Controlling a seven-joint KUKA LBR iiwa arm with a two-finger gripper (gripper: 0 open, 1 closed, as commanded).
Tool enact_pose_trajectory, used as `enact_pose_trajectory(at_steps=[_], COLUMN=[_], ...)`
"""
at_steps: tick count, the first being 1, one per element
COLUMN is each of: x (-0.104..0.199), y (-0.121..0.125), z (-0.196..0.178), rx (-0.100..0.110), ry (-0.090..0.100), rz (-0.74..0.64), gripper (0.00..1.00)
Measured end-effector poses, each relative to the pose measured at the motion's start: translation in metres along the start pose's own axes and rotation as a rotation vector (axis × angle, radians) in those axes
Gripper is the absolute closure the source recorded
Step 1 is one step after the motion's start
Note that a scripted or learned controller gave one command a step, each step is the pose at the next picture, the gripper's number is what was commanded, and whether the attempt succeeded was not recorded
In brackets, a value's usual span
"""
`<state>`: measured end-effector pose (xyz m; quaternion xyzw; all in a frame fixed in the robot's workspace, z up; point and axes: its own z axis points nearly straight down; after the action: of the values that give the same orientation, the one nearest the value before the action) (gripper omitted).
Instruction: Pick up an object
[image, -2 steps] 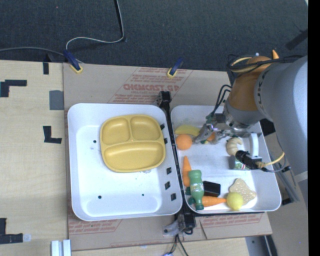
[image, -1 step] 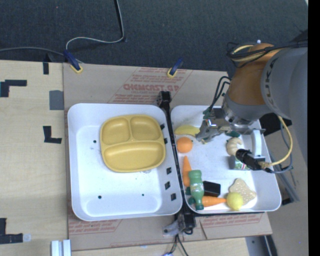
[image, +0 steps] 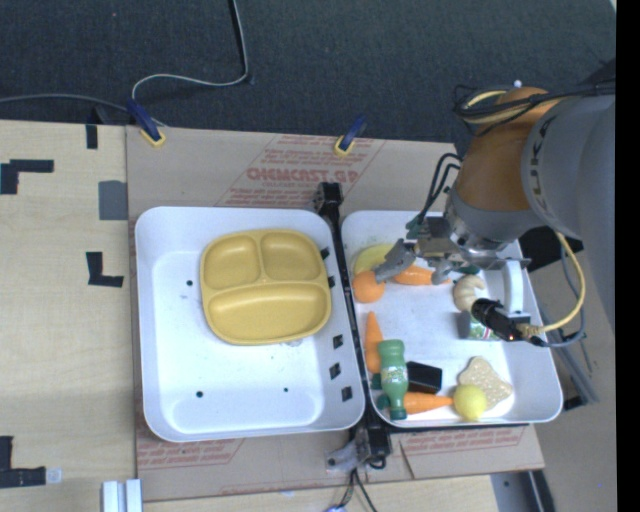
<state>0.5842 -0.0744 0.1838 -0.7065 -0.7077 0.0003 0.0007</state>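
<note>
My gripper (image: 430, 268) hangs low over the back of the right bin (image: 545, 385) and is open, its fingers spread left and right. One grey finger (image: 394, 263) reaches toward the bin's left wall. An orange carrot-like piece (image: 414, 277) lies in the bin just under the spread fingers, and I cannot tell whether they touch it. To the left sit an orange fruit (image: 367, 288) and a yellow-green item (image: 368, 257). A pale mushroom-like piece (image: 466, 292) lies just right of the gripper.
Nearer the front of the right bin lie a carrot (image: 372, 338), a green bottle (image: 392, 375), a black block (image: 423, 377), another carrot (image: 428, 404), a lemon (image: 470, 402) and a beige bread piece (image: 486, 377). The left bin (image: 170, 330) holds a yellow divided plate (image: 266, 283).
</note>
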Motion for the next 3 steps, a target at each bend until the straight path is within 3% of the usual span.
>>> enact_pose_trajectory(at_steps=[1, 2, 3], x=[-0.0241, -0.0250, -0.0250], y=[-0.0160, -0.0155, -0.0156], z=[0.0974, 0.0878, 0.0879], rx=[-0.003, -0.005, -0.005], ry=[-0.001, -0.003, -0.003], rz=[0.002, 0.002, 0.002], gripper=[0.00, 1.00, 0.00])
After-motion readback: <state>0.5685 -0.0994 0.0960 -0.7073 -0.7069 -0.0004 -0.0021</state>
